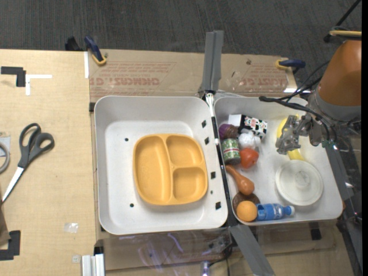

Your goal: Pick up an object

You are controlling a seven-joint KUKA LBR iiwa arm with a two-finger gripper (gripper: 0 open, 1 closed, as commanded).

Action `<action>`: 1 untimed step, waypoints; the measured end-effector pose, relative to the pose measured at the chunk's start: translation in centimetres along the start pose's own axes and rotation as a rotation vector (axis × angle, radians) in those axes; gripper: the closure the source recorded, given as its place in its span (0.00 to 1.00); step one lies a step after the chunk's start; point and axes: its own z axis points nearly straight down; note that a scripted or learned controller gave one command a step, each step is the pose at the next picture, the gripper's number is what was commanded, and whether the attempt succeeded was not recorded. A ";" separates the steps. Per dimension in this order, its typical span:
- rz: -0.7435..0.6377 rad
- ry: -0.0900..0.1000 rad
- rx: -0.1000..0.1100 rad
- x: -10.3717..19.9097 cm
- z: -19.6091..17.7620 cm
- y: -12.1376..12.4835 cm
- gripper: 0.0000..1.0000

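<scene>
A wooden bench holds two white bins. Over the right bin, the gripper hovers above a yellow plastic object; finger opening unclear. Best descend straight, centred.

The arm is cut off by the right edge. A yellow object lies partly hidden behind the gripper (its kind unclear). The scissors blades run off the left edge.
</scene>
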 end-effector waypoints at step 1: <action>0.154 -0.004 0.000 0.2 3.8 4.9 1.00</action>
